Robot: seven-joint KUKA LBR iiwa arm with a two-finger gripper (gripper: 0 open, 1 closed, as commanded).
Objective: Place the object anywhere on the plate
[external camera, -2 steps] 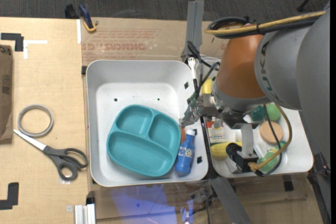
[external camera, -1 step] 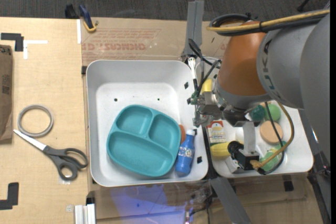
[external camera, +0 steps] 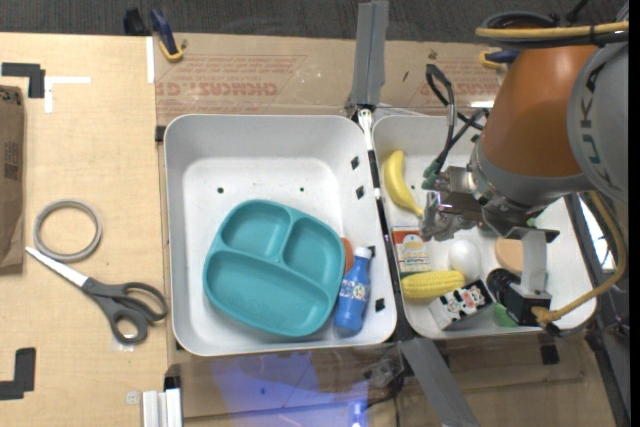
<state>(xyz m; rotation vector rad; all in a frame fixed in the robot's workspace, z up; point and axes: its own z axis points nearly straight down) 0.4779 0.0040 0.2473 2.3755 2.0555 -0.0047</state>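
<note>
Left bin (external camera: pixel 190 215): teal divided plate (external camera: pixel 273 266), well left of the end effector (external camera: pixel 437 212); blue bottle (external camera: pixel 352 291) leaning at the plate's right edge, left of and below the end effector.

Right bin (external camera: pixel 400 130): banana (external camera: pixel 399 183) just left of the end effector; white egg-like item (external camera: pixel 465 251) just below-right of it; corn cob (external camera: pixel 431 286) below it; red-and-white packet (external camera: pixel 410 249) below-left.

End effector: low in the right bin, whether spread or closed cannot be told.

Counter (external camera: pixel 90 145), far left: scissors (external camera: pixel 105 297), tape roll (external camera: pixel 67 229).
</note>
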